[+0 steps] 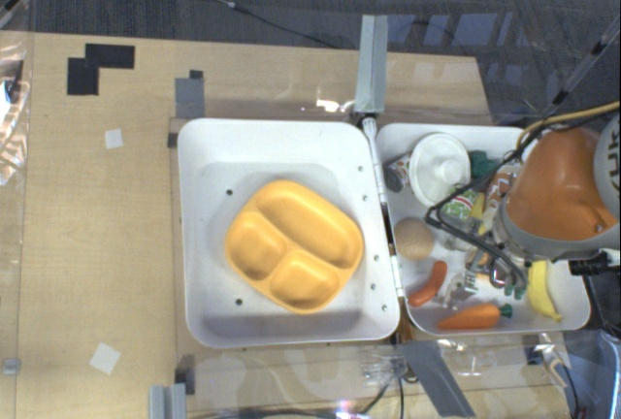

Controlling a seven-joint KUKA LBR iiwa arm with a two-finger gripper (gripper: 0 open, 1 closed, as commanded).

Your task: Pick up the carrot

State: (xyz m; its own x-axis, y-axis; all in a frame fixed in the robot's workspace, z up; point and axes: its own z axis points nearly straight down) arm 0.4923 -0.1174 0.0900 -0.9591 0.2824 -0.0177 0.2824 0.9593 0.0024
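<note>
One carrot (471, 316) in right bin (572, 318), one banana (541, 290), jaws (473, 273) state unclear

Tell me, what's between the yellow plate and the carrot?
From the camera view, the white walls where the two bins meet lie between the yellow plate and the carrot, with a hot dog nearby.

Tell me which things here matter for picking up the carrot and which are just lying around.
For the job:
carrot
pincer
right bin

Lying about:
yellow tray in the left bin
banana
sausage
white cup
egg
</note>
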